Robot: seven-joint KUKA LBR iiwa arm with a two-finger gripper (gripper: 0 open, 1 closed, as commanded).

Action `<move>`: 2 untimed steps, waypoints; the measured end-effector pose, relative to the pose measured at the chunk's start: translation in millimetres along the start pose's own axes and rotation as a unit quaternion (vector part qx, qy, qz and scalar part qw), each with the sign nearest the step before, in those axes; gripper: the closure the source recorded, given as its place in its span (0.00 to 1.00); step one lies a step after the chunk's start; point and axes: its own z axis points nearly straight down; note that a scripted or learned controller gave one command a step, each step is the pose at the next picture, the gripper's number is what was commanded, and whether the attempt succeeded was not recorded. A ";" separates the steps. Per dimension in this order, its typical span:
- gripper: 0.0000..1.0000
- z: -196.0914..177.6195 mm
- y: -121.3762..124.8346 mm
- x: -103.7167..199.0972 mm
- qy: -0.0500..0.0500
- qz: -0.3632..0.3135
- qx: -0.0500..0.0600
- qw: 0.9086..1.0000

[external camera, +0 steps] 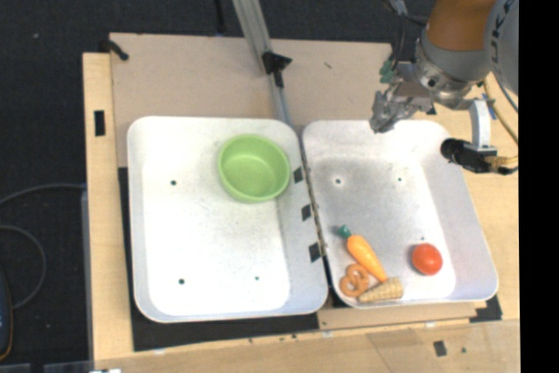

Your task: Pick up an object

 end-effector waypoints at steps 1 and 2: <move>1.00 9.9 -2.6 43.6 -0.001 0.001 0.001 1.000; 1.00 23.0 5.6 98.6 -0.001 0.001 0.002 1.000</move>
